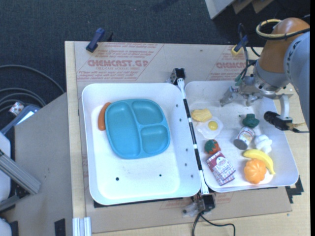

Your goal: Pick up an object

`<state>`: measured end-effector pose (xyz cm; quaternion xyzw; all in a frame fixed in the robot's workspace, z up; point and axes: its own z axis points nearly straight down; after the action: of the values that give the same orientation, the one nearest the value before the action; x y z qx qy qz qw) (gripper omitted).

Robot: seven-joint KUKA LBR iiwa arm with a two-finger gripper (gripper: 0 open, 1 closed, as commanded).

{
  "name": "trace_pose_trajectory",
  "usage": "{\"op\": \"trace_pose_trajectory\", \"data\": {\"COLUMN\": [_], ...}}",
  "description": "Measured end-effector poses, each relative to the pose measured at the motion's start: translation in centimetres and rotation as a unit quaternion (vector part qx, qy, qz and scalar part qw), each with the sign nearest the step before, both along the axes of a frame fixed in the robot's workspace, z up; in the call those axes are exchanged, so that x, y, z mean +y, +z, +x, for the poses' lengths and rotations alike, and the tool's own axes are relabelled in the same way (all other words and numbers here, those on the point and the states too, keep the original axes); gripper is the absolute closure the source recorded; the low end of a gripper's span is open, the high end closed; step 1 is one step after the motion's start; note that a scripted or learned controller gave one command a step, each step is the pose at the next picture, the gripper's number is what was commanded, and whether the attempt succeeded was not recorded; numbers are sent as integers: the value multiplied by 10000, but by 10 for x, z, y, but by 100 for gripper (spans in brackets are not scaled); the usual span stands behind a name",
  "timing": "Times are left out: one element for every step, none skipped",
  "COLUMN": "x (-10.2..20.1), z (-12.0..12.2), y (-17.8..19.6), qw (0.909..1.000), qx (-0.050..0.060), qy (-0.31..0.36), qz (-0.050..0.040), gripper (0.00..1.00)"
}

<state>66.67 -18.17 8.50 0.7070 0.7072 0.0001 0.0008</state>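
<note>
My gripper (pixel 239 96) hangs over the back of the right bin (pixel 290 168), open, with nothing between its fingers. Below it lie a yellow bun (pixel 201 115), a fried egg (pixel 212 127), a dark green piece (pixel 251 120) and a small can (pixel 244 138). Toward the front sit a red-and-green fruit (pixel 211 146), a red carton (pixel 221 167), a white lump (pixel 264 142), a banana (pixel 259 157) and an orange (pixel 254 171).
The left bin (pixel 142 181) holds a blue divided plate (pixel 137 128) with an orange sausage-shaped piece (pixel 102 116) along its left side. A black divider rail (pixel 191 136) runs between the bins. A blue clip (pixel 95 40) sits at the board's back left corner.
</note>
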Motion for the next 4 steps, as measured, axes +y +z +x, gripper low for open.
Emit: {"op": "trace_pose_trajectory", "data": {"x": [-13, -19, 12, 0], "z": [0, 0, 0, 0], "y": [0, 0, 0, 0], "qw": [10000, 10000, 10000, 10000], "qx": [-4, -4, 14, 4], "qy": [-1, 0, 2, -2], "qz": [-2, -4, 11, 3], "gripper": [0, 0, 0, 0]}}
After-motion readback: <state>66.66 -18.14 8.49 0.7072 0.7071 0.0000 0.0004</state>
